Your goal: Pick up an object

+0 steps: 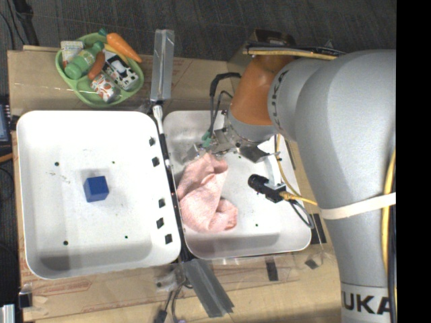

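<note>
The pink cloth (205,197) lies crumpled in the right bin (286,237), occupying the bin's 9 o'clock half, with its upper corner raised toward 12 o'clock. That corner meets the tool (214,145), which is lowered over it; the contact suggests a grasp attempt on the highest fold, the easiest part of a limp item to catch. Whether the tool is spread or pinching the fabric cannot be told, as the wrist and cabling cover it. The arm (337,153) spans the bin's 3 o'clock side.

The left bin (40,133) carries a blue cube (96,188) near its centre, well apart from the tool.

Both bins rest on a brown surface (202,69). At its 11 o'clock corner sits a green bowl (67,79) of toy food. Dark carpet (202,12) lies beyond.
</note>
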You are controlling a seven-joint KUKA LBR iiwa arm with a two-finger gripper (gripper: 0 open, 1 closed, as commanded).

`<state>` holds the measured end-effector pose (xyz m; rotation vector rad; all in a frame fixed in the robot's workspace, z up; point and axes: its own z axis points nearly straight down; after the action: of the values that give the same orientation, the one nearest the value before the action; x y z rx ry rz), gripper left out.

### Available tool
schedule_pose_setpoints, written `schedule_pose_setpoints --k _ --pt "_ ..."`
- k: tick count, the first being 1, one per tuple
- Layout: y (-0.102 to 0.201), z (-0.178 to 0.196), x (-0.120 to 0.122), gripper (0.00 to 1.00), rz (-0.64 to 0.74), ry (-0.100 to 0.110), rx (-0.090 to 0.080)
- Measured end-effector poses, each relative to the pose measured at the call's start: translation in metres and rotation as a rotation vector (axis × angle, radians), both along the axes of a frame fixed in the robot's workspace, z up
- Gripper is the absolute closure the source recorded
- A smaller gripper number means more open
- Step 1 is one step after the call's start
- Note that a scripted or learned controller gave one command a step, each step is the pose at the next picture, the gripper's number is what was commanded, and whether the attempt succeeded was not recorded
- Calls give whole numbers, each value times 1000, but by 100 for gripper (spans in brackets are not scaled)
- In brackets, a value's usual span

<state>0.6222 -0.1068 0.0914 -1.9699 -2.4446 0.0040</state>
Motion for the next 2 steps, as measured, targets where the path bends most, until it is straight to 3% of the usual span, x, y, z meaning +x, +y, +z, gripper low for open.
schedule_pose_setpoints --k 1,2 --pt "-1 10 0 100 3 1 -1" --pt "-1 10 0 0 3 2 -1"
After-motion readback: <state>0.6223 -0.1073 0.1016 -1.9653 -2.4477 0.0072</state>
